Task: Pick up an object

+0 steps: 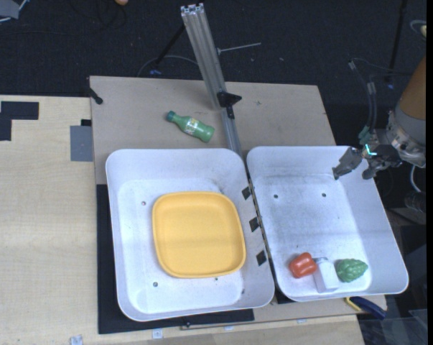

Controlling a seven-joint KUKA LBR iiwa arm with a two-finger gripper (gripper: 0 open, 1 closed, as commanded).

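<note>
A yellow square plate (pixel 199 233) lies in the left bin (pixel 123 171). In the right bin (pixel 317 200), near its front edge, a red pepper-like object (pixel 302 265) sits beside a small white block (pixel 324 276) and a green leafy object (pixel 351 269). My gripper (pixel 359 165) hovers over the right bin's back right corner, its two dark fingers spread apart with nothing between them. It is far from the red and green objects.
A green bottle (pixel 191 126) lies on the bench behind the left bin. A slanted metal rail (pixel 210 56) rises from between the bins' back edges. Black clips (pixel 253 223) join the two bins in the middle.
</note>
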